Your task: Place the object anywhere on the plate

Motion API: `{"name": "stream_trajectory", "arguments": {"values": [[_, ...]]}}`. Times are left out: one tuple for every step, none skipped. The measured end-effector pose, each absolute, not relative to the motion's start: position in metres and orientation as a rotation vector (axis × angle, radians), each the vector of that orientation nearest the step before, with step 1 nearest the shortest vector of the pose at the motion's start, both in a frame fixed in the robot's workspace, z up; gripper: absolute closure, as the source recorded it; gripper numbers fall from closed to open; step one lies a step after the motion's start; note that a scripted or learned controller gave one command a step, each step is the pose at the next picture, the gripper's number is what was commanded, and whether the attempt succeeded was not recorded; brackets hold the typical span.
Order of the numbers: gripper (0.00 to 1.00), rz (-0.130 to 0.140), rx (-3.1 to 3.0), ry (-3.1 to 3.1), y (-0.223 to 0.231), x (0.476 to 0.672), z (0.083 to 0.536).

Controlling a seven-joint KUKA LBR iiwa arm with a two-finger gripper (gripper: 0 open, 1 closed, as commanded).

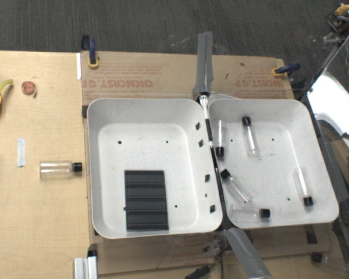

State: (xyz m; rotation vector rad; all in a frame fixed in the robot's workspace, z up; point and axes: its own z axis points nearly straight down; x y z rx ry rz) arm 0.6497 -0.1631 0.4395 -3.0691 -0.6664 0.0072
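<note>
Vials (250,136) lie scattered in the right bin (314,127); black ridged plate (146,200) sits in left bin (96,156).

Left bin (104,156): one dark ribbed plate (146,200), flat near the front wall. Right bin (314,156): five clear black-capped vials, at (219,139), (249,135), (233,185), (302,186) and (253,213), the last apparently against the front wall. Bench, left of the bins: one more vial (60,168), lying on its side.

Dark carpet floor (163,10) lies beyond a pale wooden bench (35,214).
</note>
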Motion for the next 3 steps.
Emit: {"name": "stream_trajectory", "arguments": {"values": [[0.00, 0.008, -3.124, -0.318, -0.222, 0.582, 0.440], [0.00, 0.008, -3.125, -0.315, -0.178, 0.639, 0.439], [0.00, 0.009, -3.124, -0.314, -0.223, 0.598, 0.440]]}}
